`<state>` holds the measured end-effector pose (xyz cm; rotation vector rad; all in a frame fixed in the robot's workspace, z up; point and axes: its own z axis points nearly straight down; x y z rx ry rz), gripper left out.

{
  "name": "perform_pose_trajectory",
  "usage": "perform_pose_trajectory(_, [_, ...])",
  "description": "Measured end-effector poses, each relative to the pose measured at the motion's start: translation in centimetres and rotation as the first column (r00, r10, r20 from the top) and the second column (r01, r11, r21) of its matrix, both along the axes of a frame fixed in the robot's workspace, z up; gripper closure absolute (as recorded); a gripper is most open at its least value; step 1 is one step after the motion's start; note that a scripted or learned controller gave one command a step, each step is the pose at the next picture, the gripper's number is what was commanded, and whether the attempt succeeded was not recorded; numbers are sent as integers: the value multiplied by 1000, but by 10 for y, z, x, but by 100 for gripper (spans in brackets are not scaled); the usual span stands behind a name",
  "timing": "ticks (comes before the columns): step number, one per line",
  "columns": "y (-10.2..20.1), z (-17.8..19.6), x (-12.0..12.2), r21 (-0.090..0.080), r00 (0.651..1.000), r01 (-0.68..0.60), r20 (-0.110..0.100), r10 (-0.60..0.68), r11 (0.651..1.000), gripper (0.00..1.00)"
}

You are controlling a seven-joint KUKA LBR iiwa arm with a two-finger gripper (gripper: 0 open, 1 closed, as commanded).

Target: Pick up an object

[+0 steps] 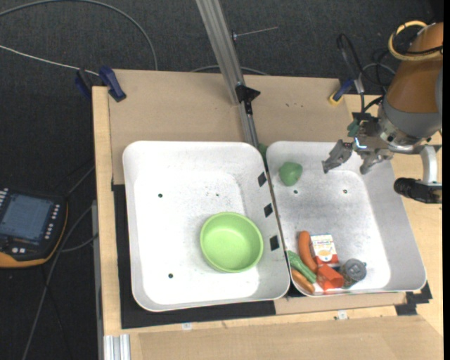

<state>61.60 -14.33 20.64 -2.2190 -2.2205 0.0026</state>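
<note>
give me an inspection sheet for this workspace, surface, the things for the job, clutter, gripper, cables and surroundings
Surface: tan bench bearing two shallow white bins side by side, the left bin and the right bin.
Job's things: green bowl upright in the left bin; small green lump near the right bin's far left corner; carrot, small carton, red piece and grey round part bunched at its near edge.
Clutter: nothing seen.
Gripper: gripper open above the right bin's far edge, nothing between its fingers.
Cables: cables looping on the dark floor beyond the bench.
Surroundings: blue clamps at the bench's far corners; slanted metal pole; handheld pendant on the floor, left.
</note>
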Motion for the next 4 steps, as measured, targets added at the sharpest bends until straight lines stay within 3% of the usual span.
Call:
perform_pose_trajectory(1, [-9,-47,0,0,1000,1,-1,-1,1000,0])
perform_pose_trajectory(2, [-8,-34,1,-1,1000,0,4,0,1000,100])
perform_pose_trajectory(3, [-10,9,1,-1,1000,0,7,0,1000,100])
perform_pose_trajectory(4, [-10,8,2,0,1000,1,4,-1,1000,100])
